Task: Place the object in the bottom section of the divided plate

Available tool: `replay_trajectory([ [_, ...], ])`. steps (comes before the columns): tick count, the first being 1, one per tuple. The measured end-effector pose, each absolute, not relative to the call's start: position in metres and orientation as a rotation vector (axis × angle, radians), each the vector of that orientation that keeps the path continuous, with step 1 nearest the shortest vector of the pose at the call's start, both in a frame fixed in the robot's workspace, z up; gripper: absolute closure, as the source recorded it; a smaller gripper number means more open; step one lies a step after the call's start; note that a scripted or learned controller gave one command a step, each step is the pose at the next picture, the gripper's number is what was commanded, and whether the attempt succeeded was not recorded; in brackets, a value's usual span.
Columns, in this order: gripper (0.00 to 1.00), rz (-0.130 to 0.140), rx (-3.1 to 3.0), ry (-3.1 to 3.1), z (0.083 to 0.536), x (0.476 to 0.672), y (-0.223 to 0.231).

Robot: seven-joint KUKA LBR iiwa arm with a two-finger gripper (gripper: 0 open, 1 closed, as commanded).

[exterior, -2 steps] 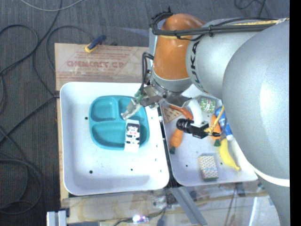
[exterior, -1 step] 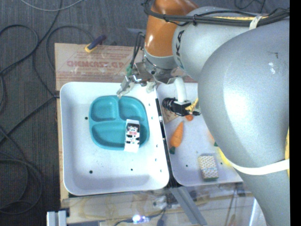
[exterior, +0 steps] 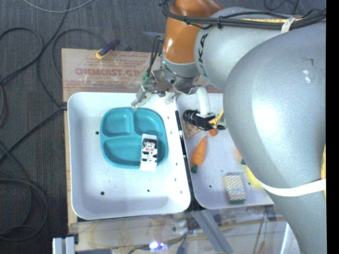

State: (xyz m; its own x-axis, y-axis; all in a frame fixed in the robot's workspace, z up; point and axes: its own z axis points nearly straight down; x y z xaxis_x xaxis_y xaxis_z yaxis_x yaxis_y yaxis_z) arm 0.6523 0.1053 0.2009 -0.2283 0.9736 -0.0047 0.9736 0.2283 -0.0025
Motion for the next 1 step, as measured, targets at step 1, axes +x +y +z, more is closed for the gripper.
replay_trajectory([
  [1, 0.0, -0.005, 1.796, 2.573, 0.2867, 0.6628, 0.1525],
])
